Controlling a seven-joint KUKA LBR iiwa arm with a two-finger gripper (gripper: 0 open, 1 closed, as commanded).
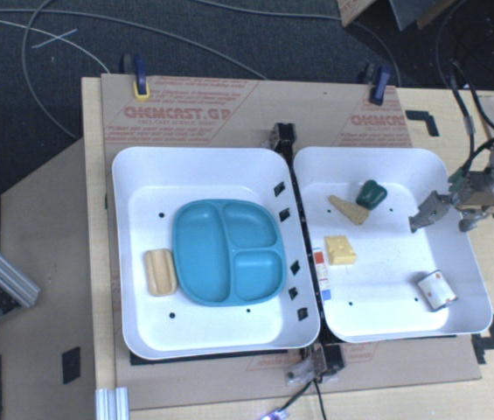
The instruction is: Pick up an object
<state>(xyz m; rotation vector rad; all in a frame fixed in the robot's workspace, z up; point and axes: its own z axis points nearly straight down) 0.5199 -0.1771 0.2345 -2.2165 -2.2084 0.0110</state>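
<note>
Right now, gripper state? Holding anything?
Gripper: at the right edge of the right bin, above its floor. Nothing visible in it. Open or closed: cannot be told from the camera view.

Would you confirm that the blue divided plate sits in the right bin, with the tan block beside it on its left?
Not quite: the blue divided plate sits in the left bin, not the right one, as the camera view shows. The tan block does lie beside it on its left.
</note>
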